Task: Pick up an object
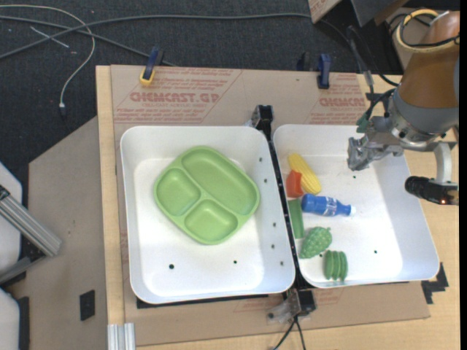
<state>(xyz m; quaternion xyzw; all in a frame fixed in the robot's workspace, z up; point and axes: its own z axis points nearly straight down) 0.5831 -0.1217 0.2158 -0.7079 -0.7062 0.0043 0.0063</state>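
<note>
The right bin (394,246) holds several toys along its left side. A yellow corn cob (303,172) lies at the top, with an orange-red piece (293,184) beside it. Below them a blue bottle (326,206) lies on its side. A long dark-green piece (295,219) runs along the bin wall. A bumpy green toy (316,242) and a ridged green toy (336,265) sit nearest the front. My gripper (361,154) hangs over the upper middle of the right bin, to the right of the corn and apart from every toy.
A light-green divided plate (206,194) lies in the left bin (146,261). Blue clamps (151,64) (324,71) hold the cardboard at the back. The grey arm with its orange band (430,71) comes in from the upper right. A black fitting (430,188) sticks out at the right bin's edge.
</note>
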